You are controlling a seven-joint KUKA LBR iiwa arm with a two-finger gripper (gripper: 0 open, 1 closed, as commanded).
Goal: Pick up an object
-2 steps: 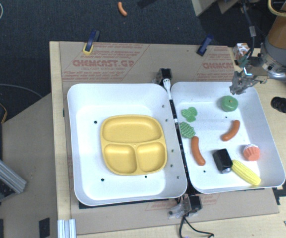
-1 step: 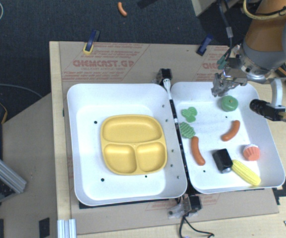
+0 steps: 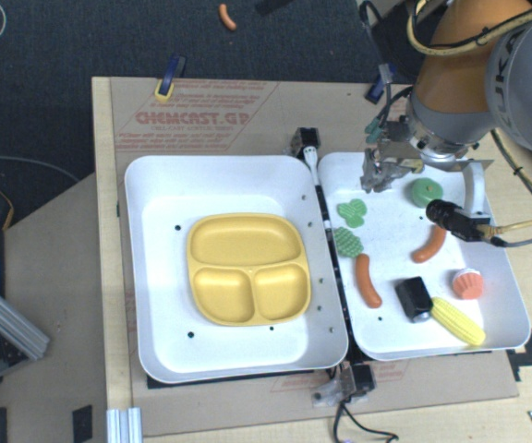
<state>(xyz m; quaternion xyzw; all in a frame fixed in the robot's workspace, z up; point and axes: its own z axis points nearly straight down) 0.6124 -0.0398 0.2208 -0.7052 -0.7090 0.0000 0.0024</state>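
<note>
Gripper poised over the toy bin, nothing held yet

Bench first: you have two shallow white bins side by side on a brown board, and I'll take the right bin (image 3: 501, 289) as your landmark. Printed in red on the board, beyond the left bin (image 3: 155, 247), you can read "CHEMCAST GP"; the smaller lines under it are too fine to make out. The left bin carries one thing, a yellow divided tray (image 3: 247, 268), lying flat, likely there as a drop-off spot.

The arm (image 3: 474, 53) leans in over the right bin's far edge, and the gripper (image 3: 377, 181) hangs just above that bin's far left corner, pointing down. Its fingers stand slightly parted with only bare white floor between them, so you are holding nothing.

Your candidates all lie loose in the right bin, spread apart enough to be taken singly. Nearest the gripper, at the bin's left wall, are two green pieces (image 3: 350, 212) and (image 3: 347, 242). An orange sausage (image 3: 368, 281) lies below them. Toward the bin's near right you see a corn cob (image 3: 457, 321), a black block (image 3: 415, 298) touching it, and a pink-and-white piece (image 3: 468, 284). A second sausage (image 3: 429, 245) and a green round piece (image 3: 425, 191) sit by the far right.
</note>
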